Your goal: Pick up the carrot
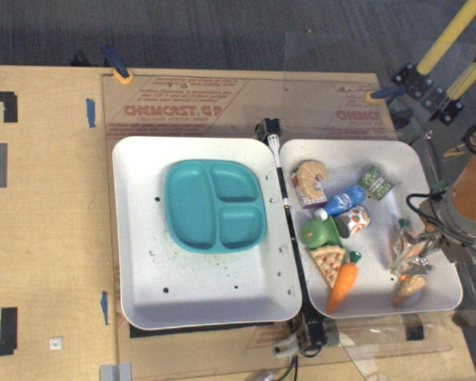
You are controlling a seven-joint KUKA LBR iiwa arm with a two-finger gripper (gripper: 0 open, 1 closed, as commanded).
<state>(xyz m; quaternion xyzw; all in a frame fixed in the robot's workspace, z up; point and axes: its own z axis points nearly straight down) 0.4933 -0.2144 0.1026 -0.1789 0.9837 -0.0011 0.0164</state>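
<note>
Orange carrot [343, 282] just beside pizza slice [328, 262], gripper [411, 252] nearby, finger state unclear.

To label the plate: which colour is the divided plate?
Teal, seen in the camera view: the divided plate in the left bin.

Teal divided plate [215, 205] in left bin [135, 236]. In right bin [440, 292]: bread [309, 179], blue bottle [342, 202], green pepper [320, 232], pizza slice [328, 262], green packet [375, 182].
</note>
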